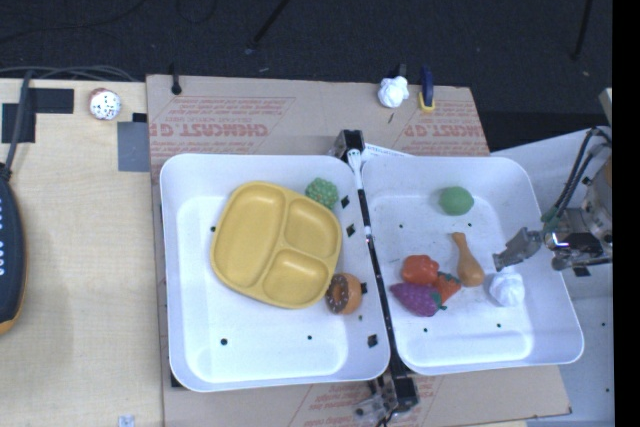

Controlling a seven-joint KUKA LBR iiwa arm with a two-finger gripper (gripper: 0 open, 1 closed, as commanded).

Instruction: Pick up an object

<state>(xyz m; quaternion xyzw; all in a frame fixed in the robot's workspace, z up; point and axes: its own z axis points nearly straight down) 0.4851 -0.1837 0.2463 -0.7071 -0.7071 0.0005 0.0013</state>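
Camera view: gripper [522, 248] at right bin's [540, 340] right side, finger state cannot tell. Nearest item: white crumpled object [507, 290], just below-left of gripper, apart from it. Drumstick [466, 259] left of gripper, long axis near vertical.

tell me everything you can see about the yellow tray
The yellow tray is a rounded, glossy plastic-looking plate with three compartments, all bare. It lies flat, turned at a slant, in the left bin. A green toy sits at its upper right edge and a brown donut-like toy at its lower right corner.
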